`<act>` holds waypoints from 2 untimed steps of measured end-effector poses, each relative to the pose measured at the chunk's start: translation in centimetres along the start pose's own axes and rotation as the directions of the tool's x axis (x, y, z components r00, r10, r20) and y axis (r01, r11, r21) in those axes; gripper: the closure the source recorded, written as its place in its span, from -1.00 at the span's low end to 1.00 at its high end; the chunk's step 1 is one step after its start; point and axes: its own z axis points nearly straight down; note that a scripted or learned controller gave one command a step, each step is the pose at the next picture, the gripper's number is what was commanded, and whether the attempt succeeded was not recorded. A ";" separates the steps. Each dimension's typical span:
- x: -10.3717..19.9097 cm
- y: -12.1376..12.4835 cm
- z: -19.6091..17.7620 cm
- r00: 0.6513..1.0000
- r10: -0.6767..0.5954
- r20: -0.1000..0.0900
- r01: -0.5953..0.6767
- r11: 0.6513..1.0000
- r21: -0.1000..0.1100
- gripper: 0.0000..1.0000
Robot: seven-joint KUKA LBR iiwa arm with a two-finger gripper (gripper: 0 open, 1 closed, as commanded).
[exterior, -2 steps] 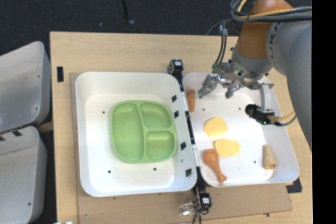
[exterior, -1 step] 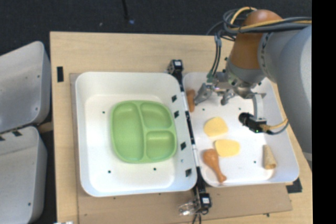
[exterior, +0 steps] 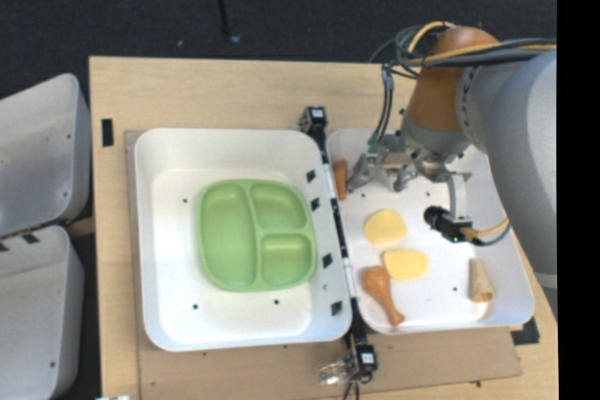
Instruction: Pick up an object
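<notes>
In the right bin (exterior: pixel 497 201) lie two pale yellow pieces (exterior: pixel 384 227) (exterior: pixel 405 264), one behind the other. A brown drumstick (exterior: pixel 382 292) sits near the front-left corner. A tan cone-shaped piece (exterior: pixel 480 279) rests by the right wall. A small orange-brown piece (exterior: pixel 340 180) lies against the bin's left wall. My gripper (exterior: pixel 382 182) hangs low over the back-left of this bin, just right of the orange-brown piece and behind the yellow pieces. Its fingers are spread open and nothing is between them.
The left bin (exterior: pixel 169 295) holds a green divided plate (exterior: pixel 255 234). A raised divider with black clips (exterior: pixel 330 229) runs between the bins. The grey arm and its cables (exterior: pixel 487 108) cover the right bin's back-right corner.
</notes>
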 end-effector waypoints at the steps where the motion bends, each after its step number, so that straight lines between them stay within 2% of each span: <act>1: 0.0 0.0 -1.0 1.000 0.004 -0.003 -0.004 1.000 -0.001 1.00; 2: 0.5 0.1 -5.6 1.000 -0.004 -0.007 0.004 1.000 -0.003 1.00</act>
